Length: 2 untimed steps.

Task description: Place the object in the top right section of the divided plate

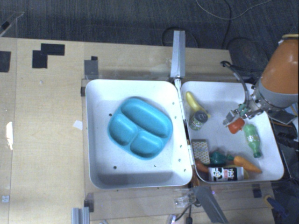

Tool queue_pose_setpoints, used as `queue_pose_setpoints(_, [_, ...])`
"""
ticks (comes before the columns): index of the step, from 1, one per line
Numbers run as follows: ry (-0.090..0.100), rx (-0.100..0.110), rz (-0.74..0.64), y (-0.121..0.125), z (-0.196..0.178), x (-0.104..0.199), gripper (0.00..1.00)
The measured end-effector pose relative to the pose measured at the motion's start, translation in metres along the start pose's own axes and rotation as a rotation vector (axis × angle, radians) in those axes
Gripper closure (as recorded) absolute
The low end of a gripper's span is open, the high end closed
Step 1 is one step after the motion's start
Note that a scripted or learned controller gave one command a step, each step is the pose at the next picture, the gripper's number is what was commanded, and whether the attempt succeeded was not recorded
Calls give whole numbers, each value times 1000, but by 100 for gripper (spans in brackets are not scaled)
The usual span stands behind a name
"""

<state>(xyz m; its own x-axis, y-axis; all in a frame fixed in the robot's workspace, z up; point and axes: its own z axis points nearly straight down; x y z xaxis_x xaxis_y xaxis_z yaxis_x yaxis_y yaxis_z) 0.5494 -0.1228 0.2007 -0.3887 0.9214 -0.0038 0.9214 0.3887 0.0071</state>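
Currently hand [235, 119] over right bin [275, 169], fingers clamped on small red object [236, 125]. Green bottle [252, 141] just beside that object; blue divided plate [140, 127] well apart, in left bin [96, 171]

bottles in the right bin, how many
2. A green bottle lies near the right wall, below the claw. A dark bottle with a teal cap lies in the cluttered lower corner; others may be hidden in that pile.
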Motion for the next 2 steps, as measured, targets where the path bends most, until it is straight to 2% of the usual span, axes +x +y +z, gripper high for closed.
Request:
queue_pose_setpoints(1, [0,0,-424,-20,-6,52,100])
queue_pose_setpoints(2, [2,1,-485,-17,-7,116,100])
